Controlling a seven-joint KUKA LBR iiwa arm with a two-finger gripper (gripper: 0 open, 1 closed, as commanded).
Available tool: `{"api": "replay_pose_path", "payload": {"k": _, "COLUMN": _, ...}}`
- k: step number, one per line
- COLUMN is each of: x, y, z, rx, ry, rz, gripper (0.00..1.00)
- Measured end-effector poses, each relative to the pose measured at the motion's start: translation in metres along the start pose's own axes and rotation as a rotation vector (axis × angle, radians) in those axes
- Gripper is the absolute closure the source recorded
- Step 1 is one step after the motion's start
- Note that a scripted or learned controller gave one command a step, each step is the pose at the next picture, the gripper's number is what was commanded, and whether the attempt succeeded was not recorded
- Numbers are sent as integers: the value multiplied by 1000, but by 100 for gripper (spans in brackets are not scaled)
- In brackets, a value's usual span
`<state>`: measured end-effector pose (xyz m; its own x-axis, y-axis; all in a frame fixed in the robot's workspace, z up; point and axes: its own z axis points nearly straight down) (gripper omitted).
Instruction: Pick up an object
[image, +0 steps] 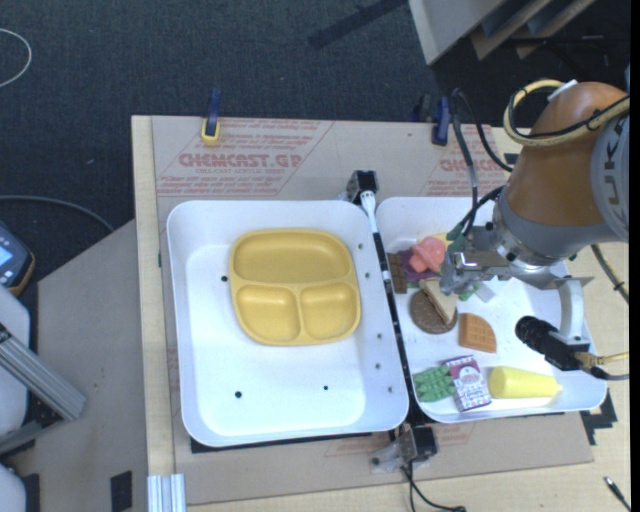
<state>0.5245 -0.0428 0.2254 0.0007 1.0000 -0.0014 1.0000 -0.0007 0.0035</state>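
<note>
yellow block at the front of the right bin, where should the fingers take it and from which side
Probably across the short width of the yellow block, near its middle, coming straight down. It lies flat and long, left to right; its far long side looks free, while the carton crowds its left end.

A pink toy (431, 254), a brown round cookie (432, 314), an orange waffle (477, 334), a green block (434, 383), a small card (469, 385) and a yellow block (522, 383) lie in the right bin (590, 400).

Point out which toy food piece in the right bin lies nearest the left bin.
The dark brown block by the dividing wall; the pink piece, round brown cookie and green piece all lie further right.
</note>
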Motion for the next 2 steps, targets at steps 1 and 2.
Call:
{"api": "replay_pose_path", "payload": {"k": 1, "x": 12, "y": -2, "z": 10, "rx": 7, "ry": 2, "rz": -2, "gripper": 100}}
{"api": "replay_pose_path", "payload": {"k": 2, "x": 14, "y": -15, "z": 2, "rx": 7, "ry": 3, "rz": 0, "gripper": 100}}
